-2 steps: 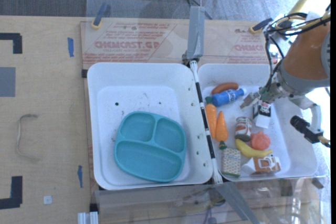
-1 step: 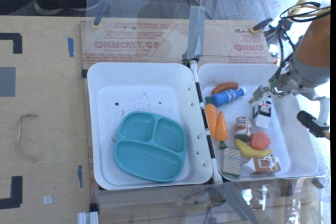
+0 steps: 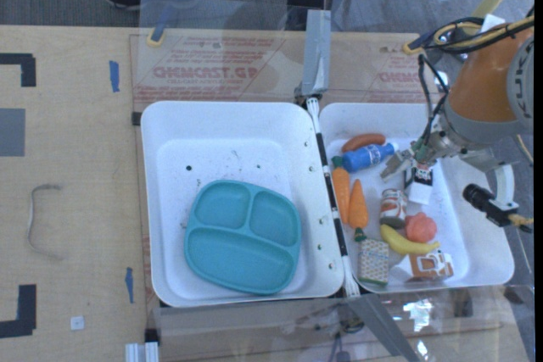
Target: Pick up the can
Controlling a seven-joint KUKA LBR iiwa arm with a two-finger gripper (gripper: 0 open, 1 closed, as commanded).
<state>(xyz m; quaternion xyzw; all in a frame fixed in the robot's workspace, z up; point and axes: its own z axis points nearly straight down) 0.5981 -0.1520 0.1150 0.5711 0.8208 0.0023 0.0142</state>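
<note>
The can (image 3: 392,206) is small, with a silver top and a brown-red label, and stands in the middle of the right bin (image 3: 484,267). My gripper (image 3: 408,169) hangs just above and behind it, over the bin's middle. It is open, with one grey finger (image 3: 392,167) toward the blue bottle and the other finger (image 3: 422,175) to the right. Nothing sits between them. The grey arm with its orange band (image 3: 484,89) comes in from the upper right.
Around the can lie a blue bottle (image 3: 369,156), a sausage (image 3: 363,141), two carrots (image 3: 349,197), a banana (image 3: 409,242), a red fruit (image 3: 421,226), a patterned box (image 3: 373,261) and a small carton (image 3: 429,266). The left bin (image 3: 170,131) holds a teal divided plate (image 3: 243,236).
</note>
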